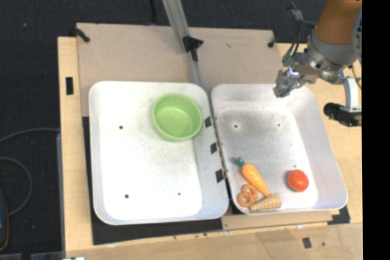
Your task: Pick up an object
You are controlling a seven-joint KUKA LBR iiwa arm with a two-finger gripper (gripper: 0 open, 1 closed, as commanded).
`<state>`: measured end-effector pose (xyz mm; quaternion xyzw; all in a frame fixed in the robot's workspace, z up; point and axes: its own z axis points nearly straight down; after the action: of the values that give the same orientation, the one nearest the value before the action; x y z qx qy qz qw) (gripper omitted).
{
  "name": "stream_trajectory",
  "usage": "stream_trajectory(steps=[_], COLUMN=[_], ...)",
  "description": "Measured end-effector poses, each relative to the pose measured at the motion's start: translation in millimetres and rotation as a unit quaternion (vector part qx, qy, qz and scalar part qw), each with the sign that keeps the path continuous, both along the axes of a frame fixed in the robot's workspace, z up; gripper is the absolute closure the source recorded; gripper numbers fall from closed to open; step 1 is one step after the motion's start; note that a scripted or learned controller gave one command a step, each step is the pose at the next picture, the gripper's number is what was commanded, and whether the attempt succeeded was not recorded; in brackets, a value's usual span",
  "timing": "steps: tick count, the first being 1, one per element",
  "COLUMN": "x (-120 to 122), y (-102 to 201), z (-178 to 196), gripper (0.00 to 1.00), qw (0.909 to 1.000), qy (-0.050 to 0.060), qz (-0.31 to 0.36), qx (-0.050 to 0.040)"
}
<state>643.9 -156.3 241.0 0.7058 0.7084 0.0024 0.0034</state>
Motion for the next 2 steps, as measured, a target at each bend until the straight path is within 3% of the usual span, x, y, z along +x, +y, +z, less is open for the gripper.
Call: stream_trajectory(steps=[1, 2], x=[1.0, -1.6], y=[-0.8, 55.8], z=[23.9, 29.4], gripper=[1.00, 1.00], qw=[1.0000, 1.0000], qy=[0.002, 0.003], qz=[0.001, 0.002], qx=[0.0007, 0.0012])
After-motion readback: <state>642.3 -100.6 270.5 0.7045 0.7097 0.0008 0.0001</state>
